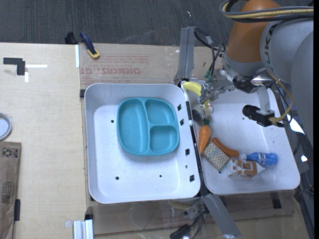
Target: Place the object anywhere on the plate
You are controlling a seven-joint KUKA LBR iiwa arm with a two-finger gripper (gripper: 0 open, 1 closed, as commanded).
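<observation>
A light blue divided plate (148, 126) lies in the left white bin (99, 173). In the right bin (279, 178) lie an orange carrot (203, 136), an orange-brown sausage (225, 148), a speckled square piece (216, 156), a brown and white carton (244, 168) and a blue bottle (263, 158). My gripper (205, 101) hangs low over the right bin's far left corner, just above the carrot's top end. A yellow object (192, 87) sits right beside it at the bin's rim. A small dark thing (198, 115) lies under the gripper.
The wall between the two bins (193, 133) runs just left of the gripper and carrot. A grey post (186, 54) stands behind that corner. A roll of tape (4, 127) and a brown packet (9, 183) lie on the bench at far left.
</observation>
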